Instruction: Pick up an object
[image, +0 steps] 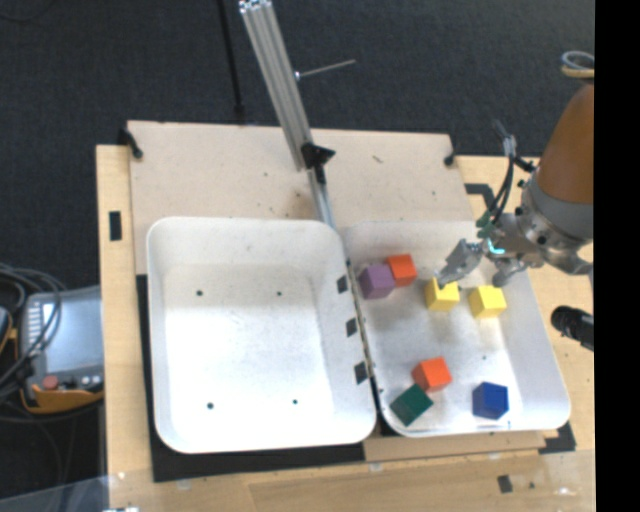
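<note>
Hovering over the small yellow plastic cube, the pincer, spread unclear, could nudge it aside.

Two bins sit side by side on a bench, the left bin beside the right bin, which holds seven blocks. At the right bin's far end two touching blocks lie by the dividing wall, with another pair to their right beneath the gripper of the arm. Three blocks lie near the front rim, and a slanted rail rises behind the bins.
</note>
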